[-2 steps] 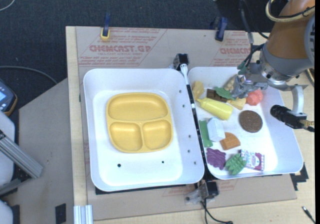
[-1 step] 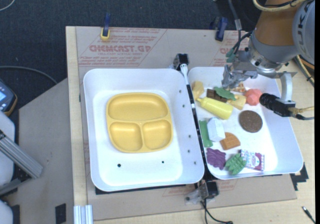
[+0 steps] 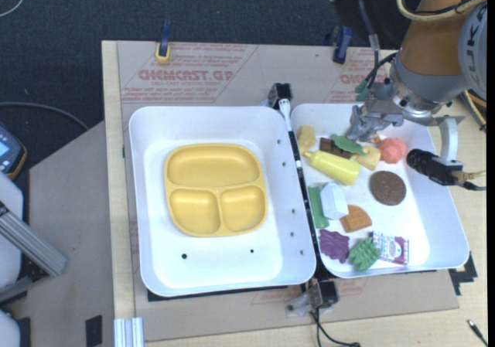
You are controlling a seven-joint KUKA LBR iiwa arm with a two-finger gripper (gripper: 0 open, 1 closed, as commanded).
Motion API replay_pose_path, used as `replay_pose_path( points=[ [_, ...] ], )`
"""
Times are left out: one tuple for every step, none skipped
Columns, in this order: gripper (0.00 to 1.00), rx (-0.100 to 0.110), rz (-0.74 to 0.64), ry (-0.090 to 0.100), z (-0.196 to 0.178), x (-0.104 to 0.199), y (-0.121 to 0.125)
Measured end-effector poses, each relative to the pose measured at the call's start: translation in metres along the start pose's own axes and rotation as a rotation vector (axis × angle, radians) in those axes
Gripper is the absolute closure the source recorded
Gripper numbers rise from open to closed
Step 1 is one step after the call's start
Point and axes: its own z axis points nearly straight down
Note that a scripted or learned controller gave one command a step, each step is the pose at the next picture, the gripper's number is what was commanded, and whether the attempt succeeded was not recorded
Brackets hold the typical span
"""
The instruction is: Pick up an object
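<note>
Camera view: gripper (image 3: 363, 130) above glossy plastic food; smooth 3-compartment yellow tray (image 3: 216, 189).

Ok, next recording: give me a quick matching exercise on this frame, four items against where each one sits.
Items:
1. yellow divided plate
2. brown round disc
3. purple toy
4. gripper

Places:
A. near front edge of the right bin, next to the green broccoli-like toy
B. middle of the left bin
C. over the back of the right bin, above the clustered toys
D. right bin, in front of the pink ball

Pairs: 1-B, 2-D, 3-A, 4-C
</note>
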Motion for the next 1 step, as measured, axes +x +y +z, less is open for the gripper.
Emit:
replay_pose_path(
  points=[
    [1.0, 0.003, -0.001, 0.001, 0.0182, 0.0058, -0.0041]
  ],
)
